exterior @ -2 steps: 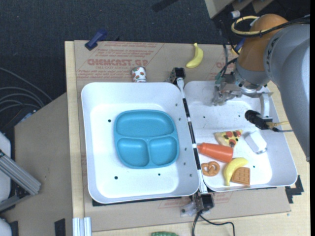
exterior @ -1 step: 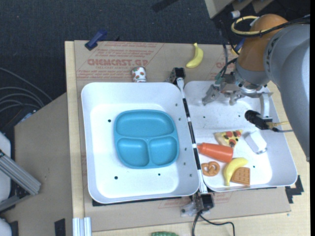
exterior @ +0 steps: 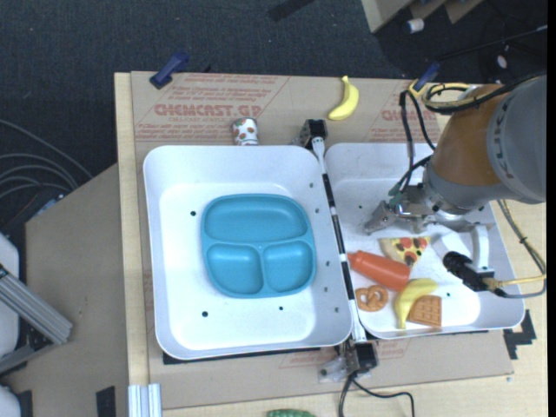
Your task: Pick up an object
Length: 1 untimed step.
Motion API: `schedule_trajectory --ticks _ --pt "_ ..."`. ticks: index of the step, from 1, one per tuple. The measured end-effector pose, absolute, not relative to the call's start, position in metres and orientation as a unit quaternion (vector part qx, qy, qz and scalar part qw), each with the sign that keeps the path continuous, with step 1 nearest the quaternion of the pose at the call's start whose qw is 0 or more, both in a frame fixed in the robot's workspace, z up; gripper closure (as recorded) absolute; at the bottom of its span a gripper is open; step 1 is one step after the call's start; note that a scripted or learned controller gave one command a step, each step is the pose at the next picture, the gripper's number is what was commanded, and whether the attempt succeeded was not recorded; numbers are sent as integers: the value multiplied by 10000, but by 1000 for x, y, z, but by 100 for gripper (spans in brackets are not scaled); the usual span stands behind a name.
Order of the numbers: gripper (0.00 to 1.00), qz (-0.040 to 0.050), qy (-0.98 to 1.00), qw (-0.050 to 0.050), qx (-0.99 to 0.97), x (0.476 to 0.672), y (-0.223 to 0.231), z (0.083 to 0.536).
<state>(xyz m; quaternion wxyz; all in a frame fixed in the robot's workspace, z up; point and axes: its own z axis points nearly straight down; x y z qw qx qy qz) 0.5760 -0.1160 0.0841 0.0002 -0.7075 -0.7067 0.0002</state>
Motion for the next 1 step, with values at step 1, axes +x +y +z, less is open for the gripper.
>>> schedule_trajectory --ticks 1 --pt "0 -3 -7073 -3 -7069 644 -109 85"
